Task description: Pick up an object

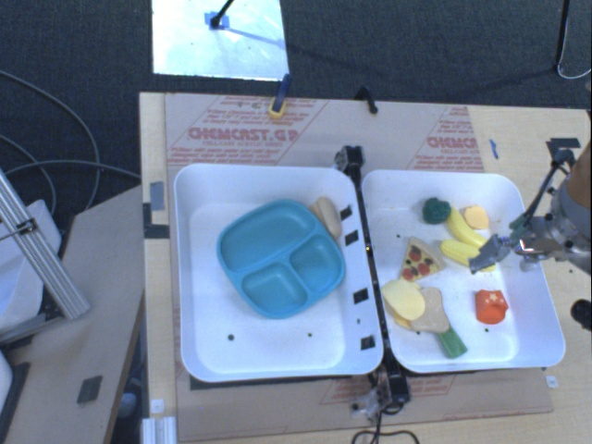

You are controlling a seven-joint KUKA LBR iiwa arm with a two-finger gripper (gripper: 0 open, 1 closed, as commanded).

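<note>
The gripper [483, 259], its jaw state impossible to tell, hovers in the right bin [527, 340] beside the yellow banana [460, 239], above the red pepper [491, 306].

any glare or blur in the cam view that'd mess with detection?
Camera view: strong glare on the reflective sheet at top, washed nearly white; both white bins are bright but evenly lit, with soft shadows. The gripper looks slightly blurred over the right bin; the blue tray and toy food are reasonably sharp.
</note>
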